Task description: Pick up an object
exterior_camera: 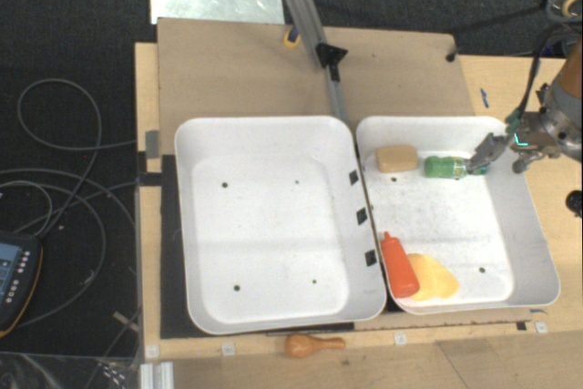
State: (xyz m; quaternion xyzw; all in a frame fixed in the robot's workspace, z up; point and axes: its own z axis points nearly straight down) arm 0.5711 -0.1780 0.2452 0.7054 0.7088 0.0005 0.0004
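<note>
Right bin (524, 237): green bottle (445, 167) lengthwise left-right, beside hand (499, 156).

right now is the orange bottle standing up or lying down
Lying down: the orange bottle rests lengthwise on the right white bin's floor beside a yellow object.

Robot lab: cables (55, 150) (loose), pendant (16, 273), bench (273, 68).

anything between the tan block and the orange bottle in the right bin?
No. In the camera view, only bare speckled bin floor lies between the tan block and the orange bottle.
</note>
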